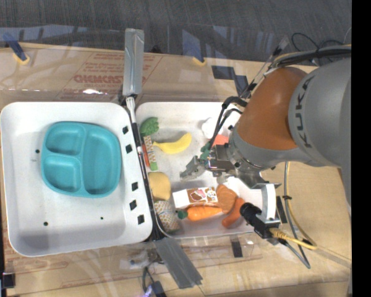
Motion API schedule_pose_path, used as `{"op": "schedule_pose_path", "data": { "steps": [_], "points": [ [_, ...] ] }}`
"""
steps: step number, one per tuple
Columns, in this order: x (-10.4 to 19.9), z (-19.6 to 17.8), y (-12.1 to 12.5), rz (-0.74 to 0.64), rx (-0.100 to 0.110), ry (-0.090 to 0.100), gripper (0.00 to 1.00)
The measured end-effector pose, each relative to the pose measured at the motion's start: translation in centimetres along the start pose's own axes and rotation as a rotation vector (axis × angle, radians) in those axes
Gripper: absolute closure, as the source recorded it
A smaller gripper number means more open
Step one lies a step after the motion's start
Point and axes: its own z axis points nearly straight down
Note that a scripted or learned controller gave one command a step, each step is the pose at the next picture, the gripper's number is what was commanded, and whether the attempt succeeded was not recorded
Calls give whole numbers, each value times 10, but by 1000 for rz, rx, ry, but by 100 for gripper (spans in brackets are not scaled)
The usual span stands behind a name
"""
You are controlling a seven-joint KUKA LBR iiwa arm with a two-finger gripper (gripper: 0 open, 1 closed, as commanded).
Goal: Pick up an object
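My gripper [195, 166] hangs over the middle of the right bin [173, 113], its grey fingers spread apart with nothing between them. Just left of it lies a yellow banana [175, 144], with a green broccoli piece [149, 127] beyond that. Below the gripper sit a white and brown box [195, 196], an orange carrot [203, 213] and a brownish-orange piece [230, 204]. A yellow potato-like lump [159, 184] and a woven tan ball [164, 213] lie by the bin's left wall. The arm's orange band hides the bin's right part.
The left bin [18, 221] holds a teal divided plate [82, 158]. A grey bar [133, 60] runs between the bins at the top. Cables [294, 240] trail off the arm at lower right.
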Motion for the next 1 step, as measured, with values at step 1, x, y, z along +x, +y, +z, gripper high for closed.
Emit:
{"op": "schedule_pose_path", "data": {
  "steps": [1],
  "points": [
    [-3, 52, 46, -161, 5, 0, 0]
  ]
}}
